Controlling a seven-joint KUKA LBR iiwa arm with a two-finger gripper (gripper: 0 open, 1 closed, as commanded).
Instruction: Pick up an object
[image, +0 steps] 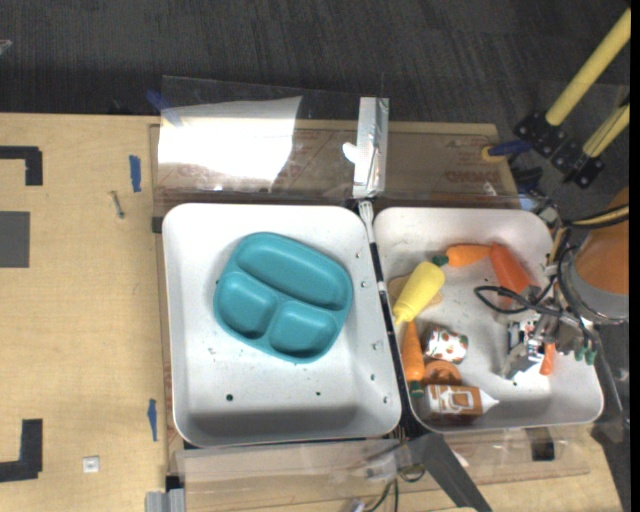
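Orange carrots (480, 256), a yellow corn cob (420, 288) and a sauce bottle (455, 400) lie ungrasped in the bin (470, 225) left of the gripper (528, 345), whose grip I cannot tell, so picking remains.

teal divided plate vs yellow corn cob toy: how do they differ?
The teal divided plastic plate sits alone in the left bin; the yellow corn cob toy lies among clutter in the right bin. The plate is far larger, flat and compartmented; the corn is slim and rounded.
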